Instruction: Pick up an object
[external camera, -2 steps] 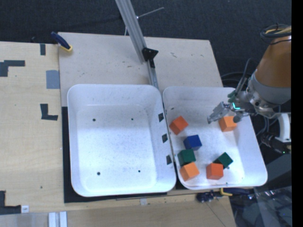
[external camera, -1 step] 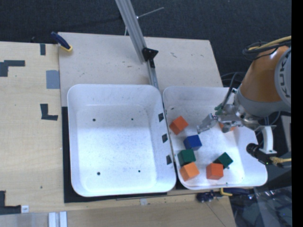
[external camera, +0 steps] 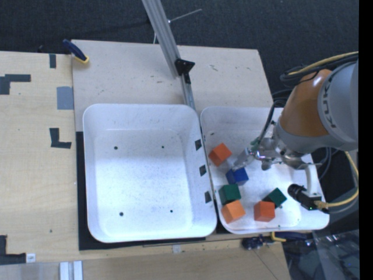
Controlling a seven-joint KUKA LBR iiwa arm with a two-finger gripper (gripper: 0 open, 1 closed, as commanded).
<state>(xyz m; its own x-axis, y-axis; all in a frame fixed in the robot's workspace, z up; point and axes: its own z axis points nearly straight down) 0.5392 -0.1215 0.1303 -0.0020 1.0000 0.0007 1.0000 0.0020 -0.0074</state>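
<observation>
White plastic, speckled and smooth-walled, forms the left bin (external camera: 143, 174) on the wooden worktop (external camera: 35, 156). The right bin (external camera: 250, 121) holds six small cubes: orange cube (external camera: 220, 154), blue cube (external camera: 237, 175), dark green cube (external camera: 230, 192), another orange (external camera: 233, 210), red (external camera: 264, 210), green (external camera: 274, 197). The tool (external camera: 256, 155) hovers just beside the blue cube.

Illumination was even and diffuse, with soft, faint shadows. The white bins (external camera: 143, 112) showed mild glare. Focus was slightly soft overall, with coarse resolution.
</observation>
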